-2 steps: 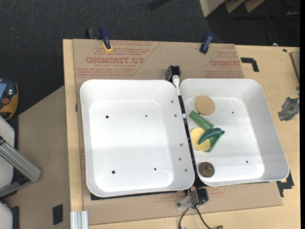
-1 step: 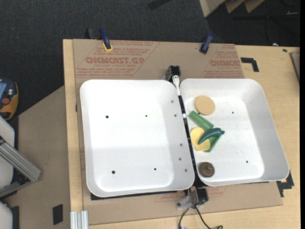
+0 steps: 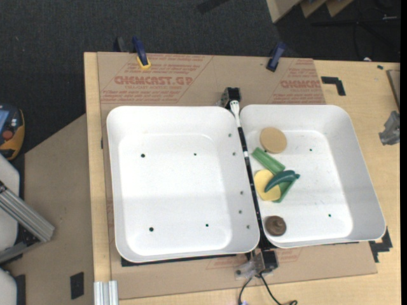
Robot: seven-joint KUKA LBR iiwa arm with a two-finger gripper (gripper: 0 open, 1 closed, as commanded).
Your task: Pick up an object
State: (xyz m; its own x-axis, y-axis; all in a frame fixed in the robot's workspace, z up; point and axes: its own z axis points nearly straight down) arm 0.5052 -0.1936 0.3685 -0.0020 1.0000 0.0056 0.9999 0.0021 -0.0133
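Cluttered right bin [image 3: 356,170], left bin [image 3: 127,170]

So all you really get of the arm [image 3: 390,129] is a small grey chunk poking in at the far right edge of the camera view, a bit above halfway up the frame. It's angular and kind of blocky, wider at the bottom than the top, and cut off by the edge of the frame, so I honestly can't tell which part of the arm it is or how the wrist is turned. It sits way out to the side, with nothing visibly clamped in it or hanging off it.
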